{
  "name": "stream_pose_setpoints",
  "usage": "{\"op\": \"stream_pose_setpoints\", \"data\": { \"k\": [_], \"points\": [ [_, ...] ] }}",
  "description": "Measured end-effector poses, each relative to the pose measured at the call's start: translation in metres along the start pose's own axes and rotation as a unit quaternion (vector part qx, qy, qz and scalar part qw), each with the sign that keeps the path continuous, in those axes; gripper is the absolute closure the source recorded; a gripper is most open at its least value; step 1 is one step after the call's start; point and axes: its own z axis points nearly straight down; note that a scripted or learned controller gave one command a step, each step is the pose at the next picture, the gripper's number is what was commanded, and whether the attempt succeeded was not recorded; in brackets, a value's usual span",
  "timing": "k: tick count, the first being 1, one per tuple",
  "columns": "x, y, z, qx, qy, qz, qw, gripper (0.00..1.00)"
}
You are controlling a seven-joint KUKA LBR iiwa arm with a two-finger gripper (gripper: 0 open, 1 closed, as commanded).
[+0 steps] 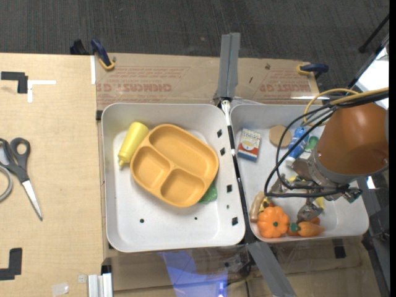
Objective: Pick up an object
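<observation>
My gripper (307, 214) hangs low in the front part of the right bin (352, 224), under the arm's orange band (352, 140). Just left of it sits a small orange pumpkin (272, 221), and an orange carrot-like piece (311, 229) lies right below it. The view does not let me tell whether the gripper touches either one. Farther back in this bin lie a blue and white box (249, 144), a tan round piece (278, 133) and a blue item (299, 138), partly hidden by cables.
The left bin (173, 234) holds an orange divided plate (173, 164), a yellow bottle (132, 142) at its left and a green thing (210, 194) poking out beneath it. A tan piece (254, 206) lies by the divider. Scissors (22, 173) rest on the bench at far left.
</observation>
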Motion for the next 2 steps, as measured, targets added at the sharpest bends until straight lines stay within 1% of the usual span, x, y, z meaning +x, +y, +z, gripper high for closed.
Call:
{"op": "stream_pose_setpoints", "data": {
  "k": [1,2],
  "points": [
    [0.0,0.0,0.0,0.0,0.0,0.0,1.0,0.0],
    [-0.0019,-0.0005,-0.0095,0.001,-0.002,-0.001,1.0,1.0]
  ]
}}
